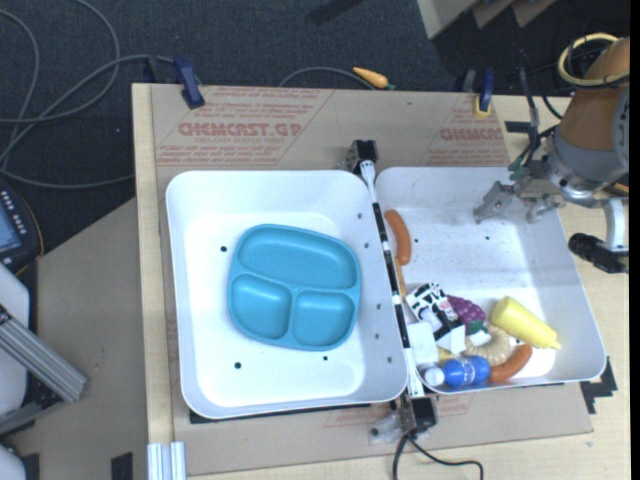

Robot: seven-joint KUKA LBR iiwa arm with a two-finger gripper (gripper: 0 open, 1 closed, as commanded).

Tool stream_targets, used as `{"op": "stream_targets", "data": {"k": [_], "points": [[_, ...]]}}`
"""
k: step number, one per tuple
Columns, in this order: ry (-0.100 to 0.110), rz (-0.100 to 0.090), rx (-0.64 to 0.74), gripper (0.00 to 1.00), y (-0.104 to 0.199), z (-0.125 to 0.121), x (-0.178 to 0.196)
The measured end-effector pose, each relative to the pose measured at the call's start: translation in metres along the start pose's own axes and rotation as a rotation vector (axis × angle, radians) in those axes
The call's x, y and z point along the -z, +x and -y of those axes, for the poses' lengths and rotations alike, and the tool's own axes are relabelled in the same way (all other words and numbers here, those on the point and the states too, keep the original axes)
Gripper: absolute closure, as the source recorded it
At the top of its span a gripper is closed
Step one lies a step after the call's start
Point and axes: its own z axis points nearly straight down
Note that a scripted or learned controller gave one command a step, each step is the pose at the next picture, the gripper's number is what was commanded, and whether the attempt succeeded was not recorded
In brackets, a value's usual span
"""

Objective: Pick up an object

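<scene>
1. You have the gripper (512,200) over the far right part of the right bin (470,253), with the grey arm (590,143) and its orange band coming in from the right edge.
2. You can see its fingers (490,206) spread apart, with nothing between them; whether their tips touch the bin floor you cannot tell.
3. Your objects to pick lie heaped in the near part of the right bin, well apart from the gripper.
4. Look there for a yellow bottle-like object (524,323) lying on its side, a blue ball-shaped object (463,373) just beside the near rim, and a black-and-white patterned item (427,302) next to a purple piece (466,311).
5. You will find one orange sausage-shaped toy (400,236) lying along the divider, apart from the heap, and a second orange sausage (512,360) at the near side of the heap.
6. In the left bin (200,228) you have a blue three-compartment plate (294,286) lying flat near the middle.
7. Both bins sit side by side on the desk (150,168).
</scene>
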Motion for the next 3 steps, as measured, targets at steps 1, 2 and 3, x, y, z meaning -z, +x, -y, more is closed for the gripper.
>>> {"op": "stream_targets", "data": {"k": [1,2,3], "points": [[-0.021,0.005,0.009,0.0,-0.005,-0.025,0.072],[-0.026,0.007,0.008,0.0,-0.012,-0.023,0.182],[-0.002,-0.004,0.013,0.0,0.058,-0.021,0.089]]}}
